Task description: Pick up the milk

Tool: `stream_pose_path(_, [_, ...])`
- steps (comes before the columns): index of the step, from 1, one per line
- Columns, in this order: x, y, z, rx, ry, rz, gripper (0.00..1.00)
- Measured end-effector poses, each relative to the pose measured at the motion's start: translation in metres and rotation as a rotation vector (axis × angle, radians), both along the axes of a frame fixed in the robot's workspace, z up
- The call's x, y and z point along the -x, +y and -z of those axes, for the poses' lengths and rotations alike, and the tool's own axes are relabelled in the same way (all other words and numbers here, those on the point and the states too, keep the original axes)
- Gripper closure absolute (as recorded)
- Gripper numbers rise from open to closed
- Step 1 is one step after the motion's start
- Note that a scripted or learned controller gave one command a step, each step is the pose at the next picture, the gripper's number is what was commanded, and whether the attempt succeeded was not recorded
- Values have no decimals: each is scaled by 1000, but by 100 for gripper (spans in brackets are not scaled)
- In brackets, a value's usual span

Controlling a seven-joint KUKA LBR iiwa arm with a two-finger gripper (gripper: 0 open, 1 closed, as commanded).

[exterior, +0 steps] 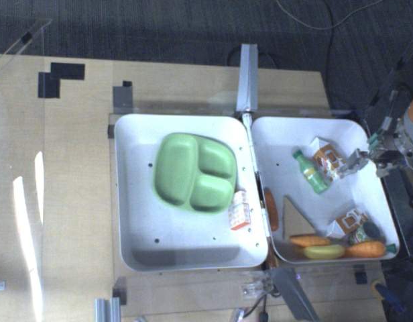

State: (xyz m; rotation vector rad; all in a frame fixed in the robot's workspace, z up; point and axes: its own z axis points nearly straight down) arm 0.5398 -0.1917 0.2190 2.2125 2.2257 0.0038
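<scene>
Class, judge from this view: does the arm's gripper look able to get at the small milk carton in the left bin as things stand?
Probably yes. The milk carton lies uncovered beside the green tray, but close to the left bin's right wall, which may crowd the gripper.

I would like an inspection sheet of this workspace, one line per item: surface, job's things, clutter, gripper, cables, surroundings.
Surface: wooden bench bearing left bin and right bin, side by side.
Job's things: small milk carton lying in the left bin, beside the green divided plate.
Clutter: right bin holds a green bottle, two small brown cartons, a sausage, two carrots and a banana.
Gripper: gripper at the right bin's right side, near the upper brown carton; fingers unclear.
Cables: thin cable looped on the dark floor.
Surroundings: black tape marks on the bench.
</scene>
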Motion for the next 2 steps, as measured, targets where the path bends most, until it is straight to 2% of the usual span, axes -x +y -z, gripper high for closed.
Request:
stream_pose_path(1, [-63,-12,63,0,0,34,0])
stream_pose_path(2, [-72,-5,25,0,-2,132,0])
